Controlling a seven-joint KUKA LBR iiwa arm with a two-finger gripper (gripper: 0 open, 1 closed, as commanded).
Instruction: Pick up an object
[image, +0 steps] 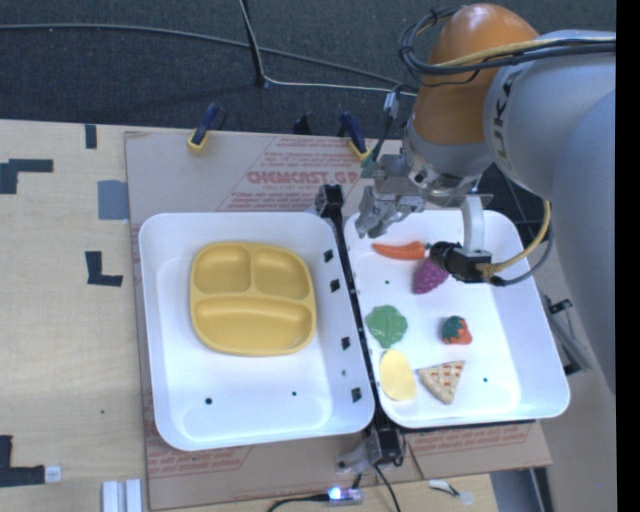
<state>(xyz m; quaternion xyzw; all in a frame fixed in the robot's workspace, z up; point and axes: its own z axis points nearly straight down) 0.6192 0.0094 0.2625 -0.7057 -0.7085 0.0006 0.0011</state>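
**Camera view: lining up over the carrot**

Camera view has my jaws (385, 222) hanging at the far end of the right bin (535, 385), just above the orange carrot (400, 251); I cannot tell whether they are spread or pressed together. Nothing sits between them that I can see. The carrot lies crosswise with the purple grapes (431, 276) just beside its right end. I judge I should straddle its narrow width, descend squarely, and stay clear of the grapes and the bin wall.

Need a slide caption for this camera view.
End effector above a toy carrot in the right bin; yellow divided plate in the left bin.
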